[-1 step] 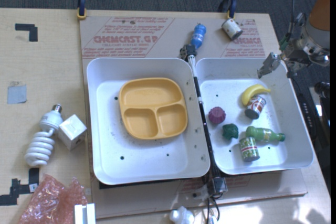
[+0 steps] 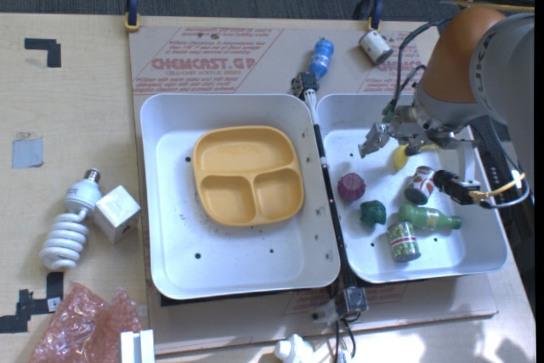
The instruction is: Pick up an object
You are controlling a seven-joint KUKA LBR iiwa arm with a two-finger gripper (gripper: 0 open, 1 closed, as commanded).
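Camera view shows the end effector [image 2: 393, 140] low in the right bin [image 2: 484, 255], just beside a yellow toy [image 2: 399, 156]. Whether it grips anything, I cannot tell. A purple ball [image 2: 351, 186] lies nearer left.

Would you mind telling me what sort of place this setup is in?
Probably a robotics lab bench: a robot arm over two white bins, toy food for grasping, and clamps holding cardboard.
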